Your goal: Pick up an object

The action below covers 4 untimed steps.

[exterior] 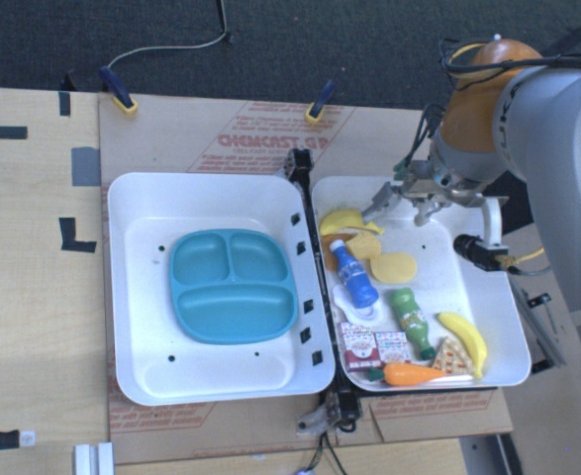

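The right bin (488, 295) holds several toy items: a yellow banana-like piece (346, 223) at its far left corner, a blue bottle (353, 277), a yellow round chip (394, 267), a green bottle (411, 321), a banana (466, 339), a pizza slice (452, 358), a carrot (412, 373) and two red-and-white packets (374, 345). My gripper (405, 207) hangs over the far part of the right bin, fingers spread apart and pointing down, with nothing between them. It is just right of the yellow piece.
The left bin (137, 265) holds a blue divided plate (235, 285). A black clip row (305, 236) runs between the two bins. The arm's grey body (542, 166) fills the right side above the bin's right wall. Two yellow-blue clamps (119, 89) hold the cardboard.
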Tool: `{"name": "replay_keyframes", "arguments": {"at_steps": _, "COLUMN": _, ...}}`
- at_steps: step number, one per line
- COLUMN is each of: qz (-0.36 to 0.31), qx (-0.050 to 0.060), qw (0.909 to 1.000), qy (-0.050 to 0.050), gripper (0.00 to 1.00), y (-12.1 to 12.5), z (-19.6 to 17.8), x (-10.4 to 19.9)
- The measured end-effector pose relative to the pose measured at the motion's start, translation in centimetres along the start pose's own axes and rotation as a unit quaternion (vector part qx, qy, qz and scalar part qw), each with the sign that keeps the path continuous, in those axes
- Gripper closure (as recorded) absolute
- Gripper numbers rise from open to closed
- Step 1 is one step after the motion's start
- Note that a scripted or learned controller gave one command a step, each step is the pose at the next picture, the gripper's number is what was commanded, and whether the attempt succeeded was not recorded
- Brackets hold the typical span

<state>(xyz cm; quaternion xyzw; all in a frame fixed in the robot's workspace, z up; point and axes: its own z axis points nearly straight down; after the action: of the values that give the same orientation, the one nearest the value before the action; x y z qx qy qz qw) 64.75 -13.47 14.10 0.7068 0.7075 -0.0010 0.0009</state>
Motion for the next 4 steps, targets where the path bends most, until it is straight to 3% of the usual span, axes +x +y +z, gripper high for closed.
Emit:
{"name": "replay_keyframes", "arguments": {"at_steps": 1, "qz": 0.0, "qx": -0.004, "qw": 1.0, "qy": 0.001, "gripper": 0.0, "y": -5.8, "z": 5.3, "x": 1.6}}
{"name": "replay_keyframes", "arguments": {"at_steps": 3, "qz": 0.0, "qx": 0.0, "qw": 1.0, "qy": 0.001, "gripper": 0.0, "y": 2.1, "z": 3.4, "x": 3.2}}
{"name": "replay_keyframes", "arguments": {"at_steps": 4, "qz": 0.0, "qx": 0.0, "qw": 1.0, "qy": 0.0, "gripper": 0.0, "y": -1.6, "z": 0.3, "x": 0.9}}
